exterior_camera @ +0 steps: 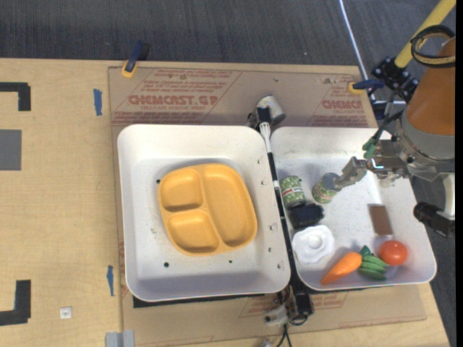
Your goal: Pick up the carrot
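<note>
The orange carrot lies at the front of the right bin, its tip pointing front-left. A white bottle touches it on the left and a green vegetable sits against its right end. My gripper hangs over the back middle of that bin, well behind the carrot. It stands open with nothing between its fingers, and one finger reaches toward a small silver can.
The right bin also holds a red tomato, a brown bar, a black object and a green-labelled can. In the left bin lies a yellow divided plate.
</note>
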You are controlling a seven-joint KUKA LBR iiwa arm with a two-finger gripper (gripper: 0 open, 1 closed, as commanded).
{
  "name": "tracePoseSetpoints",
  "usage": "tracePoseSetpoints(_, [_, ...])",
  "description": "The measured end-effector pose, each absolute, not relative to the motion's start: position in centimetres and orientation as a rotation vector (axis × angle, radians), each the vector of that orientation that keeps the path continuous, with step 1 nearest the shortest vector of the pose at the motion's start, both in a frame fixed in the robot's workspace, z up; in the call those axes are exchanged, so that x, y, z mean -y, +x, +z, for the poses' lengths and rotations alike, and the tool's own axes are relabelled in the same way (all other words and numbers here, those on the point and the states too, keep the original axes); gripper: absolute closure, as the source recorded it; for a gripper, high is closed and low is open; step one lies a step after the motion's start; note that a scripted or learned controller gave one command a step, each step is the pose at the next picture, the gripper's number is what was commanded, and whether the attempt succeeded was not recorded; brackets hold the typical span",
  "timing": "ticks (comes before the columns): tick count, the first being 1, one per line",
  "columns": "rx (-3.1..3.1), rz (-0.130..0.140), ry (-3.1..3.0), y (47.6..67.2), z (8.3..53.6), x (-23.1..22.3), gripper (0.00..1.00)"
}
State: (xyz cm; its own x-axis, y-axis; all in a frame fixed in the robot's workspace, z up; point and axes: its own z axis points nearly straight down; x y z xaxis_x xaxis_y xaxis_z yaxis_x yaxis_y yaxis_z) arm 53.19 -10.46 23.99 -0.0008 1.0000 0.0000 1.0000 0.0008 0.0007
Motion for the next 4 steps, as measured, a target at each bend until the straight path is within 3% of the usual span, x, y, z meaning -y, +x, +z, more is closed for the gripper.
tracePoseSetpoints(1, [-2.221,0.002,2.219,53.3,25.0,10.4,1.00])
tracePoseSetpoints(2, [-2.159,-0.001,2.286,50.8,24.9,5.2,1.00])
tracePoseSetpoints(3, [-2.109,-0.001,2.332,47.9,21.5,0.9,1.00])
tracePoseSetpoints(4, [-2.376,0.001,2.055,47.9,21.7,8.1,1.00])
